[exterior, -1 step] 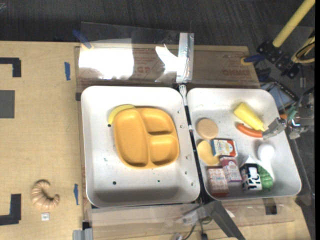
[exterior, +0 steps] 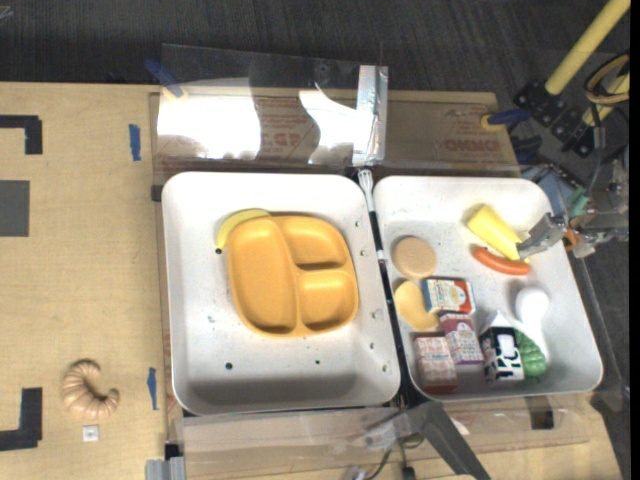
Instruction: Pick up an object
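Far off to the fingers' left, out on the bare bench, a croissant [exterior: 90, 389] lies well clear of any reach. Closer in, but with the whole left bin [exterior: 190, 298] between it and the fingers, sits a yellow tray [exterior: 290, 273] with three compartments, a banana [exterior: 240, 220] peeking from under its far-left corner.

Across the divider in the right bin [exterior: 440, 193], a tan disc [exterior: 414, 257] and a yellow lump [exterior: 414, 306] lie a fair way left of the fingers, with a small carton [exterior: 447, 294] just beside the lump. Nearer the front edge are two pinkish packets [exterior: 448, 351], a black-and-white carton [exterior: 506, 354] and something green [exterior: 533, 358] tucked against it. A white egg-like piece [exterior: 530, 302] lies just in front of the fingers.

The likely target is the yellow wedge [exterior: 491, 227], just left of the fingertips, resting over a red-orange sausage [exterior: 499, 260]. The gripper [exterior: 538, 236] comes in from the right rim, its fingers [exterior: 533, 238] looking narrow and close together, their tips at or touching the wedge's right end; nothing sits between them that I can see.

To do this well, I'd judge the fingers should spread before closing, straddle the wedge across its narrow width, and come down square so it doesn't skid along the sausage.
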{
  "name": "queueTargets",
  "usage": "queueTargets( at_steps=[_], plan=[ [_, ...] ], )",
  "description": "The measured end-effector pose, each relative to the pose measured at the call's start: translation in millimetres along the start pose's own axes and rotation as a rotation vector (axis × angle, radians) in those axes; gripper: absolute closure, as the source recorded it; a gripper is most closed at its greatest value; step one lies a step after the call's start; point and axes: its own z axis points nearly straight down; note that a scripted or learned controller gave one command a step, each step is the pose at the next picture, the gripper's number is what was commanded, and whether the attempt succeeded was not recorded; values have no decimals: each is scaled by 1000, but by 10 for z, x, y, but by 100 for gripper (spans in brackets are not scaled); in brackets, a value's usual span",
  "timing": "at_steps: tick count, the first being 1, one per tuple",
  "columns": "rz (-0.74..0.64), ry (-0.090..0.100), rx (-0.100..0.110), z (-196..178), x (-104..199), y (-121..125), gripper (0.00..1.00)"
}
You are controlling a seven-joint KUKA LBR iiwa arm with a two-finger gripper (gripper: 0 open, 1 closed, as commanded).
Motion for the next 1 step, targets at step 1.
queueTargets(
  at_steps=[1],
  plan=[
    [189, 13, 14, 1689, -296, -25, 0]
  ],
)
